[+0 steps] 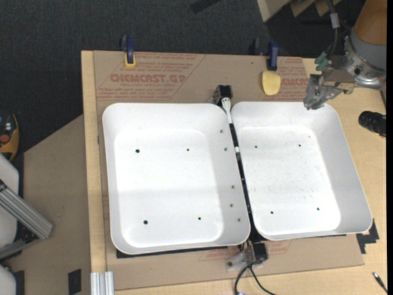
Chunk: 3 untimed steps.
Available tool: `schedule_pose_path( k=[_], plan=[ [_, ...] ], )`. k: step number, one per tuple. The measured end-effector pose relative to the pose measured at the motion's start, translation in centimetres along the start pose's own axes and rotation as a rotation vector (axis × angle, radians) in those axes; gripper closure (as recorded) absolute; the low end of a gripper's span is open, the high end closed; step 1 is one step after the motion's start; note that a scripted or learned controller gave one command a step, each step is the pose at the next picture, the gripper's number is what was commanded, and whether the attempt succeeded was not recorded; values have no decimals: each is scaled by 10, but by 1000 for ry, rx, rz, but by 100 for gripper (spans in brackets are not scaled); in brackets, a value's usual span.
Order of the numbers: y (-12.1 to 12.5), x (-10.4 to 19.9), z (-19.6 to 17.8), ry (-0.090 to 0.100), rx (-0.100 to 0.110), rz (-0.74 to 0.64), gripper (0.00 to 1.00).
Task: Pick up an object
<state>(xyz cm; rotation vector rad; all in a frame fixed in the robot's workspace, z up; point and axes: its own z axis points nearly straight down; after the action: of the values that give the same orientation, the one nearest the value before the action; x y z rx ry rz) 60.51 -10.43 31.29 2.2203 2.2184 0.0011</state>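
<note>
A pale yellow rounded foam piece lies on the brown cardboard board, just beyond the right white plastic bin. The grey two-finger gripper hovers at that bin's far rim; I cannot tell its state.

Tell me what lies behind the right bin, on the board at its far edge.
Behind the right bin, a small pale yellow object lies on the brown board, below a blue clamp. The tool hangs over the bin's far corner, covering the board there.

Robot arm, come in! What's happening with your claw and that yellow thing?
Gripper over far rim of right bin, nothing visibly held. Yellow object on board beyond the bins, apart from gripper. Nothing between them.
</note>
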Motion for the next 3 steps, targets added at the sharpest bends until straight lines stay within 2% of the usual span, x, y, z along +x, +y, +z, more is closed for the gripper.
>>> schedule_pose_path(
  k=[1,2,3],
  plan=[
    [-30,163,-47,9,-3,-20,100],
    [-49,77,-61,-1,-1,7,100],
    [-35,196,28,5,14,-12,100]
  ],
)
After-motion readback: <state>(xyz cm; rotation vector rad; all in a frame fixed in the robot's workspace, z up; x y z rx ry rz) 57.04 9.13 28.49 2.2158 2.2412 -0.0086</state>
